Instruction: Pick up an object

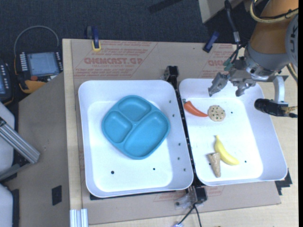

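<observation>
Fingers (228,86) spread above right bin's (265,141) far edge

In the right bin (270,141) I see a carrot (195,109), a cookie (217,113), a banana (225,152) and a cone (215,164), all lying flat.

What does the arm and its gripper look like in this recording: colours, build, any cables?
The arm is grey metal with a broad orange band above the wrist. Black cables loop beside the band and run down toward the wrist. The gripper is a compact grey metal unit ending in two short, dark grey fingers. No markings are legible.
</observation>
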Motion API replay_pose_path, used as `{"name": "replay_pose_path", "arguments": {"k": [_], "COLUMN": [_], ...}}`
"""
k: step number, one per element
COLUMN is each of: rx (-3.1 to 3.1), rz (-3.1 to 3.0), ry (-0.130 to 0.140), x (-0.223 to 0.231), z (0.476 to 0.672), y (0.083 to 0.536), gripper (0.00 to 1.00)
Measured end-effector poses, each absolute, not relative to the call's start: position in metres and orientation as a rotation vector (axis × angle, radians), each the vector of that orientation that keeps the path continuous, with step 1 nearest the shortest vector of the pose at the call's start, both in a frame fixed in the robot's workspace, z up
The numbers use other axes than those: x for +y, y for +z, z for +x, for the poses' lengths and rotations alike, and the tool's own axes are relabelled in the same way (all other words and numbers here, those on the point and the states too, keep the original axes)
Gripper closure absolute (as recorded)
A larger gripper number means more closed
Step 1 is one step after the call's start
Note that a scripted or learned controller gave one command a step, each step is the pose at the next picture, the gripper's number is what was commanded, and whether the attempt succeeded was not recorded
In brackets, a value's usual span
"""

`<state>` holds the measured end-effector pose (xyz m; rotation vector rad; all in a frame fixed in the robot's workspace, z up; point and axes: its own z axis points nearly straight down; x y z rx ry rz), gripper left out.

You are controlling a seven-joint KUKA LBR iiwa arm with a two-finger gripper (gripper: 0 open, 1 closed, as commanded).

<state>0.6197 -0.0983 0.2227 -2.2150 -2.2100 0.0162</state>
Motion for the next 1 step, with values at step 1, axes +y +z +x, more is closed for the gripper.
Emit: {"name": "replay_pose_path", "arguments": {"k": [1], "rx": [-2.221], "rz": [-2.220], "ry": [0.002], "x": [-0.0981], "z": [0.6223], "y": [0.2313], "gripper": [0.00]}}
